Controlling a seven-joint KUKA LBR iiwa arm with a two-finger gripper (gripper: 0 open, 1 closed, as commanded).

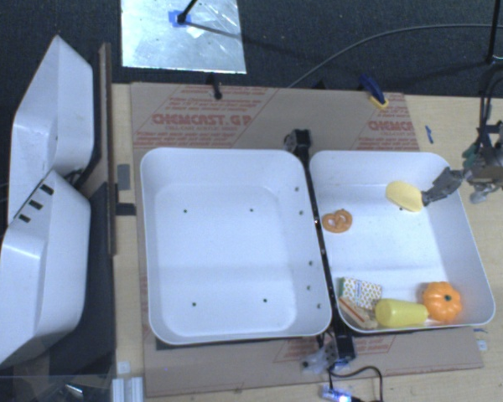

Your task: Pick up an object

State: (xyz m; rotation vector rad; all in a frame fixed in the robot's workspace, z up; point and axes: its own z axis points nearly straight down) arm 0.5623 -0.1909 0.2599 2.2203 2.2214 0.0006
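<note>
**Reach for the yellow lump near the far edge of the right bin**

You have the gripper (443, 186) low over the right bin (478, 275), close to its right rim and far edge; it sits just beside a pale yellow lump (404, 196), maybe touching it; nothing is seen between the fingers, and you cannot tell from here if they are spread or closed, so treat the lump as not held.

The lump lies on the bin floor near the far edge; a small pretzel (337, 221) lies near the left wall; at the near edge a sandwich (357, 306), a yellow block (401, 312) and an orange pumpkin (441, 301) crowd together; the left bin (151, 249) stands next to it.

To do this step well, go for the lump, since it lies alone; bring the fingers to both sides of it, not on top; go down slowly; squeeze, then lift straight up; it looks round and smooth, so it may slip out sideways.
</note>
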